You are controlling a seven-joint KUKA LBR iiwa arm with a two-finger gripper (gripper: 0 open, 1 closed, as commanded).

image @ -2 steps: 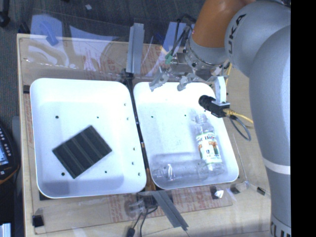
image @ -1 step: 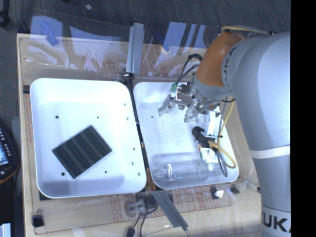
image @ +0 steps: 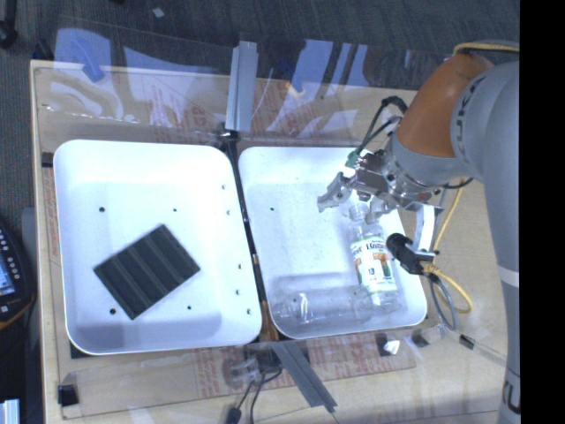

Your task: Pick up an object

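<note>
Arm (image: 459, 122) reaches in from right over right bin (image: 291, 228). Gripper (image: 357, 203) low above top end of small labelled bottle (image: 374, 268); jaw state cannot tell. Bottle lies near bin's right wall, beside clear bottle (image: 322, 306) lying along front wall. Left bin (image: 79, 184) holds dark ribbed slab (image: 146, 270), flat, tilted.

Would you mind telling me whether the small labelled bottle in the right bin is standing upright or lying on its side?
Lying on its side. The labelled bottle rests lengthwise on the right bin's floor, its label facing up, just below the gripper.
</note>
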